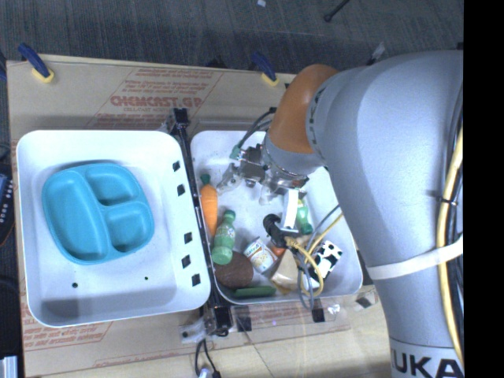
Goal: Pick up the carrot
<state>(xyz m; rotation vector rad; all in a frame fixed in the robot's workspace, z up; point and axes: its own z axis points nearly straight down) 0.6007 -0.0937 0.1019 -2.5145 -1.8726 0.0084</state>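
The orange carrot (209, 209) lies lengthwise against the left wall of the right bin (206, 144), its green stub pointing to the back. My gripper (246, 186) hangs over the back half of that bin, just right of the carrot's upper end and not touching it. Its fingers (228, 179) stand open with nothing between them. The grey arm with its orange band covers the bin's right back corner.
A green bottle (224, 239), a brown lump (234, 272), a small jar (258, 252), a green stick (253, 292), a black-and-white toy (327, 254) and other items crowd the right bin's front. The left bin (47, 152) holds a blue divided plate (98, 211).
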